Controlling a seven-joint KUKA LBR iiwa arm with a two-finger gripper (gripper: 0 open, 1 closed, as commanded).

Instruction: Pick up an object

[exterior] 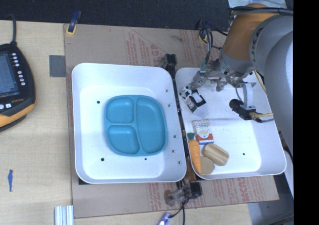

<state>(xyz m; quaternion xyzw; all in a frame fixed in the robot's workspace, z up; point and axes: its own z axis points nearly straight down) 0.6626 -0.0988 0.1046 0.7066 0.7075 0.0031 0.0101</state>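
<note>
Black-and-white toy [192, 98] lies just off gripper [205, 80], on side away from arm, near right bin [249, 139] wall; likely target, since gripper sits low over it. Gripper closed, released or grasping: cannot tell. Carton [202, 130], carrot [195, 154], block [215, 154] farther off, clustered along same wall. Plate [135, 124] farthest, centred in left bin [87, 134].

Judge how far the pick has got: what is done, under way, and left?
Done: nothing looks lifted; the carrot, the small carton and the tan bread roll all lie in the right bin. In hand: the gripper sits over that bin's far end, apart from them. Left: grasp and raise one item.
</note>
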